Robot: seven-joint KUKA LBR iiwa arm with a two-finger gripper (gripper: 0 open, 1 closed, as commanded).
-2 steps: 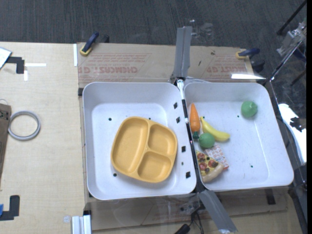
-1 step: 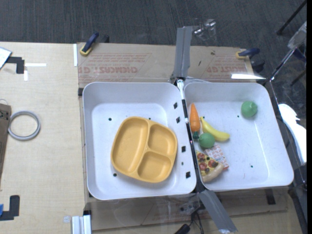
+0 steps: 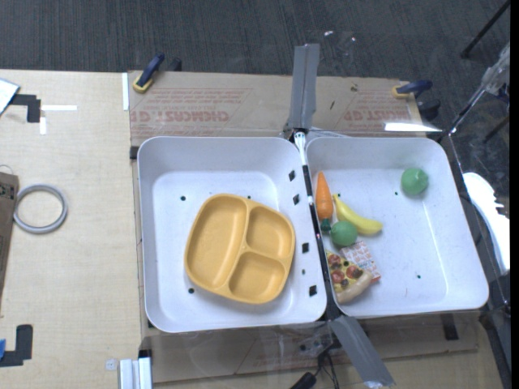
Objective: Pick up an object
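The left bin holds a yellow three-part plate lying flat near its middle. In the right bin, against the left wall, an orange carrot lies beside a yellow banana. A small green round fruit touches both. Just below them a toy pizza slice rests near the front left corner. Another green ball sits alone toward the back right.
A roll of grey tape lies on the wooden bench at the left. Blue clamps hold cardboard behind the bins. A white shape stands just past the right bin's right wall.
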